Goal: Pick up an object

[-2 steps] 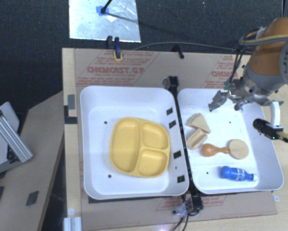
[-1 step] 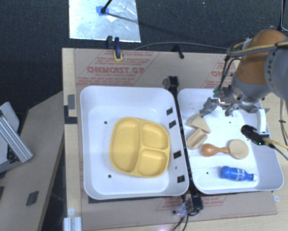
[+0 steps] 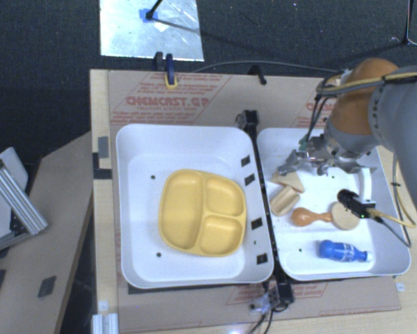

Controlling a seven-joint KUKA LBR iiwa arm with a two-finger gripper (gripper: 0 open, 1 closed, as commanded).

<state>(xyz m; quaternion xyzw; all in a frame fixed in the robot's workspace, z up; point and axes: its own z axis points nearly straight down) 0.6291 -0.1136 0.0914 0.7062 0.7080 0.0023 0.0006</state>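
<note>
Two bins [image 3: 194,134], gripper [image 3: 296,162] low by right bin's inner wall, grip state unclear.

Bright even overhead light; soft shadows; glare on foil sheet [image 3: 151,18]; slightly soft focus throughout.

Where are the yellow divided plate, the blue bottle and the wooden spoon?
yellow divided plate [image 3: 201,212], camera view, centre ridge.
blue bottle [image 3: 342,250], camera view, middle of body.
wooden spoon [image 3: 305,217], camera view, on its bowl.
</note>
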